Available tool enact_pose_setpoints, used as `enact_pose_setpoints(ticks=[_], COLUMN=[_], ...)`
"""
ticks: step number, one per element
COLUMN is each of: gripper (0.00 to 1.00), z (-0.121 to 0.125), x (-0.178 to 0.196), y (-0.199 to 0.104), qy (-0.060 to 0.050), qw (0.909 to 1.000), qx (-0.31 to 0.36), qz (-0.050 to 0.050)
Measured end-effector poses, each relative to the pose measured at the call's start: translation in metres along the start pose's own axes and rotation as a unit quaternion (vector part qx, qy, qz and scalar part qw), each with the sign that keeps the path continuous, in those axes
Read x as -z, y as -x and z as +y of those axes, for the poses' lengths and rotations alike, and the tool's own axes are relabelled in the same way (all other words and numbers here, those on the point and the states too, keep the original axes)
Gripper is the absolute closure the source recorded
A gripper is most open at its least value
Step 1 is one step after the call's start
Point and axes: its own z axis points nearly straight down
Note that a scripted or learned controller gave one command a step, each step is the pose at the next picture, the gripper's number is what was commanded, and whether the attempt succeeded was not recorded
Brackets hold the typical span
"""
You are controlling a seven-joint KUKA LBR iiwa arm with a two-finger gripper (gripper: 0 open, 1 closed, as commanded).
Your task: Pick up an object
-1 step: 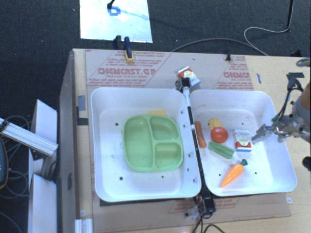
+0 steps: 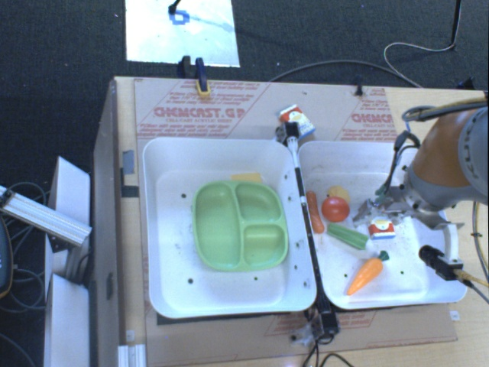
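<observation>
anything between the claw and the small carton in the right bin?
Nothing visible. The claw sits right above the small carton in the right bin. The green cucumber and the carrot lie beside it, not between.

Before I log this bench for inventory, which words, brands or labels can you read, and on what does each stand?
"CHEMCAST GP": red print on the brown protective sheet behind the bins, repeated at the right, partly hidden there.
Small white and orange carton in the right white bin: markings too blurred to read.
Small carton behind the bins: also unreadable.
</observation>
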Motion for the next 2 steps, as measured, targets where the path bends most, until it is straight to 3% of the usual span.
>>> enact_pose_setpoints(ticks=[1, 2], gripper=[0.0, 1.0], z=[0.028, 0.029], x=[0.0, 0.011], y=[-0.052, -0.052], qy=[0.0, 0.001], qw=[1.0, 1.0], qx=[0.0, 0.001], qz=[0.0, 0.0])
